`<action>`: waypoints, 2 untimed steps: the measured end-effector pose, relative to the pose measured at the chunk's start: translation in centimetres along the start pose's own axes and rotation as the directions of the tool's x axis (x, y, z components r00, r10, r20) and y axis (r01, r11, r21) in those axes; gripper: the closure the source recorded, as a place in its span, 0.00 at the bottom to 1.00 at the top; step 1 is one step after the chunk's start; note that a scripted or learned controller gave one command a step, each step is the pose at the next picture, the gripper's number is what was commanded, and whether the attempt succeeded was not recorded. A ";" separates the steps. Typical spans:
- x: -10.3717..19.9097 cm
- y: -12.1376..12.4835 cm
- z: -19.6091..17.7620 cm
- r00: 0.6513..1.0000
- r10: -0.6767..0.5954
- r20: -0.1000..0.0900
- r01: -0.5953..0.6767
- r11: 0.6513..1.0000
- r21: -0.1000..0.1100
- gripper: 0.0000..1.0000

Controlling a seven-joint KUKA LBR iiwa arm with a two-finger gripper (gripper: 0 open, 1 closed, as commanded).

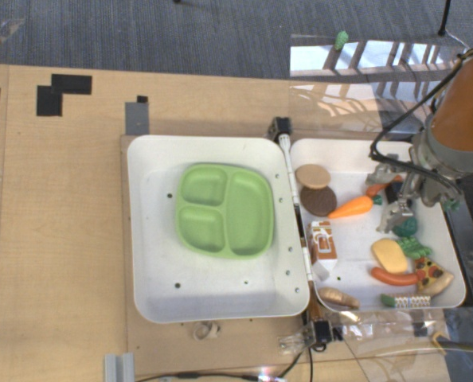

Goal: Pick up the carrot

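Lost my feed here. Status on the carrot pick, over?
Gripper low over right white bin, nothing seen held. Orange tapered carrot lying loose, left of gripper. Dark brown round cookie touching carrot's tip.

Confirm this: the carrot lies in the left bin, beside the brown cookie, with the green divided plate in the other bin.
Wrong bins. The camera view shows the carrot in the right bin, beside the brown cookie; the green divided plate sits in the left bin.
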State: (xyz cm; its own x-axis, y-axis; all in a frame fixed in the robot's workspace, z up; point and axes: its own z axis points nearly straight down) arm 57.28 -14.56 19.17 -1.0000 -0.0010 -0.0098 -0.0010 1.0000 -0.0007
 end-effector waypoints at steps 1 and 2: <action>-3.5 -1.1 10.1 1.000 -0.012 0.011 0.012 1.000 0.003 0.00; -9.1 -2.5 10.5 0.974 0.227 -0.020 -0.227 0.974 0.001 0.00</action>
State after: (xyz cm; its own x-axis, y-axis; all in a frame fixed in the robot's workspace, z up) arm 66.44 -17.02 8.80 -0.9740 0.2261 0.0102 0.2261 0.9741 0.0009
